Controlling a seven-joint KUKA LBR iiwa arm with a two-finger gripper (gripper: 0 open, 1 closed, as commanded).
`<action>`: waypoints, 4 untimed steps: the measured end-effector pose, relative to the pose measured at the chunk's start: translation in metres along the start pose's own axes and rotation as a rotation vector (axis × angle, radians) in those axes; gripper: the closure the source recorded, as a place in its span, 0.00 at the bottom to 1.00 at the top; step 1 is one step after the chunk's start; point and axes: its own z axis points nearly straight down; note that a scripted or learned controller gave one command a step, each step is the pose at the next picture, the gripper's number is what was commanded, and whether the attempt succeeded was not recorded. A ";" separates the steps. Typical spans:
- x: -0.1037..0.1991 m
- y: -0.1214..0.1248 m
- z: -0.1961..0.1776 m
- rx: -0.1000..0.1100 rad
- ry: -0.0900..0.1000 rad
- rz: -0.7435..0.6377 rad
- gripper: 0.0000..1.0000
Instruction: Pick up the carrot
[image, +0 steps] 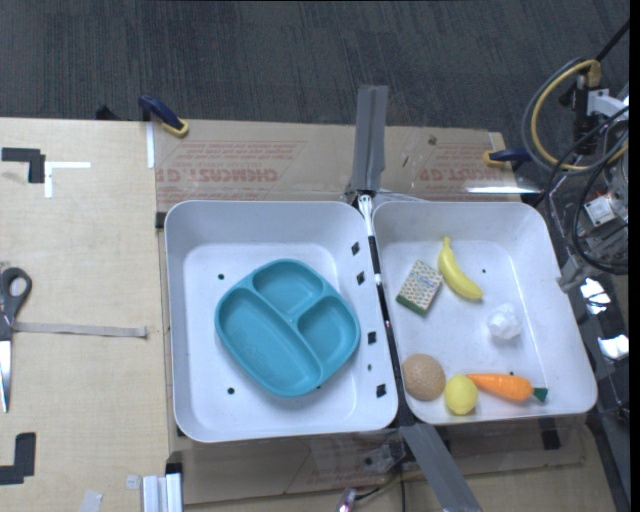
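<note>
Evidently pre-approach: cannot tell the pincer's state; next, probably needs lowering over the carrot (500, 386), lying flat by the near wall of the right bin (520, 270), just beside the lemon (461, 394), straddling its orange body.

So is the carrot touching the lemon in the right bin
Cannot tell. In the camera view the carrot's blunt end meets the lemon's upper right edge with no white bin floor visible between them, but the slanted angle could hide a small gap.
</note>
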 end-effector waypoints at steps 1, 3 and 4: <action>0.004 -0.053 0.027 0.000 -0.001 -0.118 1.00; -0.013 -0.002 -0.044 -0.001 -0.001 -0.823 1.00; 0.008 -0.045 -0.006 0.003 0.000 -1.186 1.00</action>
